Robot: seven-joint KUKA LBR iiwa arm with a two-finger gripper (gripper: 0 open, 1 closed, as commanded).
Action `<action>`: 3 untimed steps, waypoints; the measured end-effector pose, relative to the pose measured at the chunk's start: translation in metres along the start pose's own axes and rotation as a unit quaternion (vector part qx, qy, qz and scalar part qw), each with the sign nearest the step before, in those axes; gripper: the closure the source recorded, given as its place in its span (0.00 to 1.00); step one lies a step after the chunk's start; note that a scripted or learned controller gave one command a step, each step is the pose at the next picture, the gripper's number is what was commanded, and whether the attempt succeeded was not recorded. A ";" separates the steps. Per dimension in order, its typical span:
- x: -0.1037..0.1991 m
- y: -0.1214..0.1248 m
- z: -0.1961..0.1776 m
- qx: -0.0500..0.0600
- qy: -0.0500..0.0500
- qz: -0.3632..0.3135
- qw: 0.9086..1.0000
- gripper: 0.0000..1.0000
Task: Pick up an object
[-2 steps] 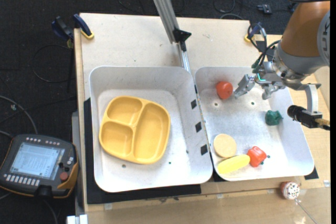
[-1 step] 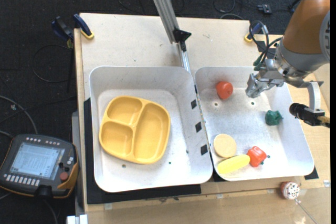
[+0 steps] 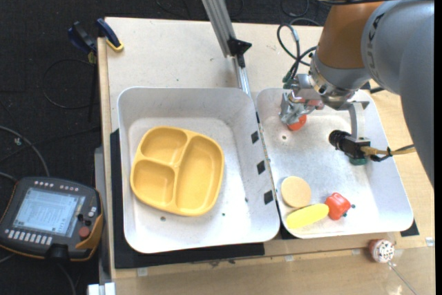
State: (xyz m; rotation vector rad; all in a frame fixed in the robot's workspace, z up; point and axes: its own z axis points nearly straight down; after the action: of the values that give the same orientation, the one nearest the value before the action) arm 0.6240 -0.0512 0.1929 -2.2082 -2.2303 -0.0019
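In the right bin (image 3: 387, 179), my gripper (image 3: 295, 118) hangs over the far left corner. A small red-orange object (image 3: 297, 124) sits between its fingertips, and the fingers are shut on it. Near the front of the same bin lie a tan round disc (image 3: 296, 191), a yellow banana-shaped piece (image 3: 307, 215) and a red toy with a green stem (image 3: 338, 205). The left bin (image 3: 138, 103) holds a yellow divided plate (image 3: 178, 170).
A slanted aluminium post (image 3: 214, 0) rises from between the bins at the back. A small round item (image 3: 380, 250) lies on the bench in front of the right bin. A blue and yellow clamp (image 3: 97, 34) sits at the bench's far left corner.
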 end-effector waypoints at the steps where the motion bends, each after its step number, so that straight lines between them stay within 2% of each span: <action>1: 0.093 0.036 -0.002 -0.002 0.000 0.000 1.000 1.00; 2: 0.103 0.021 -0.043 -0.003 -0.001 0.003 1.000 1.00; 3: 0.074 0.009 -0.137 -0.005 -0.002 0.006 1.000 1.00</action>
State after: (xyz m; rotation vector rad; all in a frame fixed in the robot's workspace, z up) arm 0.6326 0.0224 0.3303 -2.2286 -2.2245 -0.0092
